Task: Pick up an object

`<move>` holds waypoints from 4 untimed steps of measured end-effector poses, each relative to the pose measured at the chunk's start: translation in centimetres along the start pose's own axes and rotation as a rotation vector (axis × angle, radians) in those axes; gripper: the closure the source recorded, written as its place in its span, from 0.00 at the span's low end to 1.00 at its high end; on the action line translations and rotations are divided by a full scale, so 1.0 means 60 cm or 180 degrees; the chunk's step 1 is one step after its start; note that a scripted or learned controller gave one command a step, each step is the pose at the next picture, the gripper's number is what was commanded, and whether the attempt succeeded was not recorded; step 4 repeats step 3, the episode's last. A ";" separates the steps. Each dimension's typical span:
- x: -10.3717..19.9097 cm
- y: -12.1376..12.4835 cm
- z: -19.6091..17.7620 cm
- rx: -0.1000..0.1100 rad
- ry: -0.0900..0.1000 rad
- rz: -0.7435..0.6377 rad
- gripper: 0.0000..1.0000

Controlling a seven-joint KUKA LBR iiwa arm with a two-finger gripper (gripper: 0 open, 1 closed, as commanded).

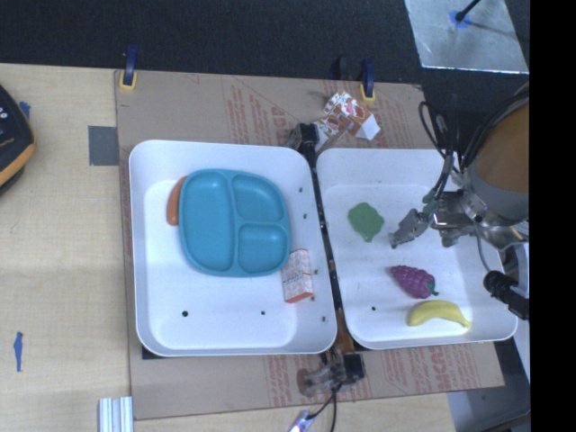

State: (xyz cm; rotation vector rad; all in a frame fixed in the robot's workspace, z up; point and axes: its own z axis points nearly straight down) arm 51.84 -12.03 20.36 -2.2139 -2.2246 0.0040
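Observation:
In the right bin lie a green object, a purple bunch of grapes and a yellow banana. My gripper reaches in from the right over this bin. It sits just right of the green object and above the grapes, and nothing shows in its grasp. In the left bin a blue divided plate covers most of an orange item. A small printed carton lies beside the plate's lower right corner.
A crumpled wrapper lies on the cardboard behind the bins. Cables hang near the arm at the right bin's far corner. A dark device sits at the bench's left edge.

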 end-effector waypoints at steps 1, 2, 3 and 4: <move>-0.030 -0.024 0.188 0.0003 -0.0002 -0.0001 0.00; -0.031 -0.024 0.171 0.0005 -0.0006 -0.0017 1.00; 0.093 0.008 0.019 -0.0005 0.0000 -0.0003 1.00; 0.093 0.008 0.019 -0.0005 0.0000 -0.0003 1.00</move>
